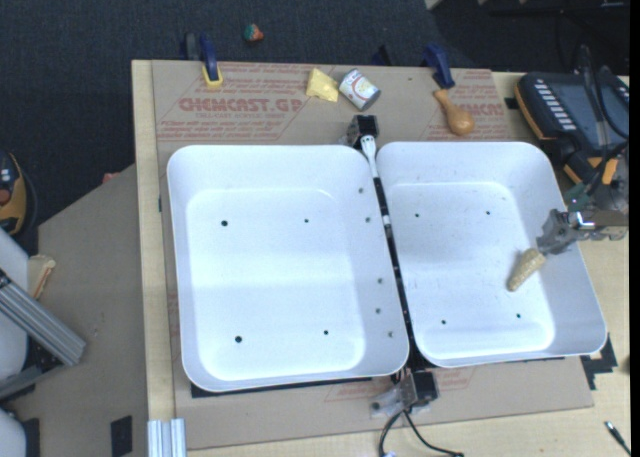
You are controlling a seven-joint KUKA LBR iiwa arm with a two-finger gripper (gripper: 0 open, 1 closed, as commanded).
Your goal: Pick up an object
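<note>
Down at the right side of the right bin (480, 160), the gripper (556, 237) hangs just over the rim, with a tan, stubby object (524, 269) lying on the bin floor right below and left of it. Whether the fingers are apart or together cannot be told from this angle. Nothing sits between them visibly. Behind the bins, on the cardboard sheet (250, 103), lie a yellow wedge (322, 86) and a small white box (359, 90).

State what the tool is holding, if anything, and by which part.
It cannot be told: the tool sits at the upper end of the small tan oblong object in the right white bin, but no grip shows.
</note>
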